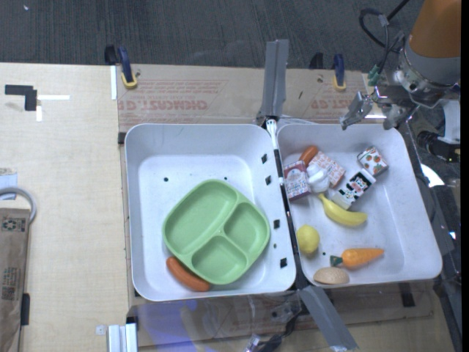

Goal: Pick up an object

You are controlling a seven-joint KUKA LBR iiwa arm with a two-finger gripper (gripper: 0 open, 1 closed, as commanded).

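We see the gripper (374, 112) at the upper right of the camera view, hanging over the far rim of the right bin (410, 218), with the orange band of the arm (438, 17) above it. Two dark fingers (354, 114) spread apart, one toward the left and one toward the right, and nothing lies between them; the hand is open and touches no object that we can make out.

The things to pick up lie below it in the right bin. Near the middle sit a small red and white carton (296, 180) and a pale wrapped packet (325, 171), touching each other, with a small orange-red piece (309, 154) just behind them. To their right stands a black and white carton (355, 187), and farther right a small box with fruit printed on it (371, 160). A banana (342, 212) lies just in front of the cartons. A lemon (308, 238) rests near the bin's left wall, a carrot (362, 257) lies toward the front, and a tan, rounded piece (331, 276) sits at the front edge.

In the left bin (146, 196) we see a green divided plate (216, 231), with a reddish sausage (187, 275) tucked against its front left edge.
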